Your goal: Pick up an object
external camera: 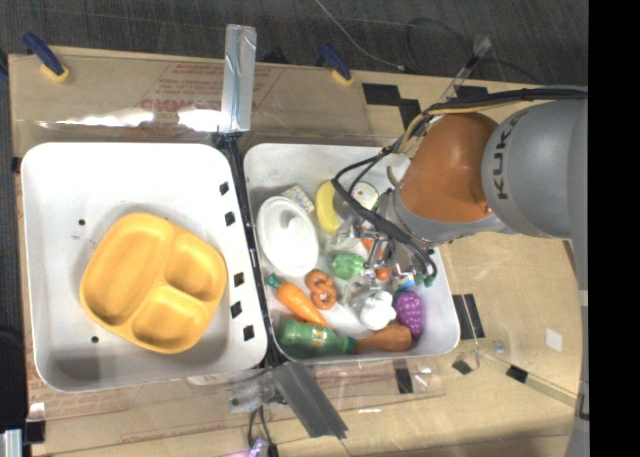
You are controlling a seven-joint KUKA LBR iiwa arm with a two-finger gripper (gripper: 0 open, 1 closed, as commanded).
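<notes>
Jaws down in right bin (300,154) near one carrot (300,302), one bottle (315,338).

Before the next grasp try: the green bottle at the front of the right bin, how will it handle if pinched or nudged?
The green bottle lies on its side along the right bin's front wall, so it may roll when nudged. It looks like smooth, glossy plastic, probably slippery. The carrot and a brown piece crowd it, so finger room looks tight.

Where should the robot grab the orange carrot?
Probably around the carrot's thick middle, coming straight down from above. It lies flat and slanted in the right bin, so the fingers should close across its narrow width, clear of the pretzel beside it.
</notes>
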